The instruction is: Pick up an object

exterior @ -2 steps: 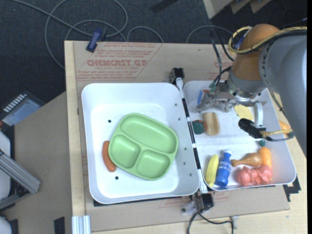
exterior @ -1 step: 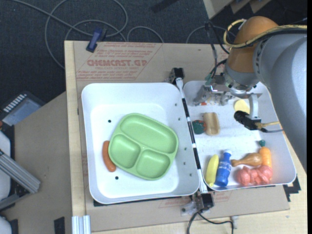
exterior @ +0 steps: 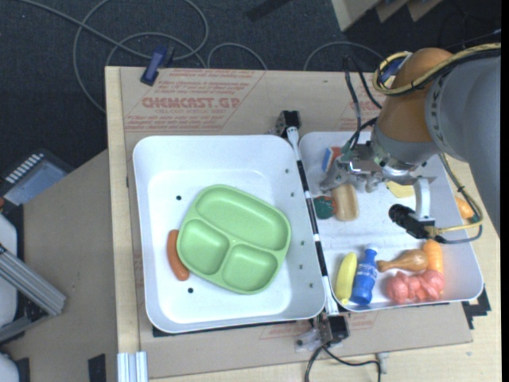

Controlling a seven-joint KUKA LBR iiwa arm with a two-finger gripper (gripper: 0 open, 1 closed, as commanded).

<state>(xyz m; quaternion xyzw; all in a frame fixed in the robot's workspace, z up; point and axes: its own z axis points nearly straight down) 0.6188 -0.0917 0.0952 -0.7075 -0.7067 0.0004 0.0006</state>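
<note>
Figure: the desk [exterior: 119, 213] carries two white bins. The left bin [exterior: 151, 237] holds a green divided plate [exterior: 232, 237] with an orange sausage [exterior: 176, 255] beside it. In the right bin [exterior: 469, 281], your tool [exterior: 350, 175] hangs low over a tan bread-like piece [exterior: 347, 203]; whether it is spread or closed cannot be told. A teal item [exterior: 324, 208] lies just beside that piece, near the bin wall. You risk pinching both, or nudging the target aside.
</note>
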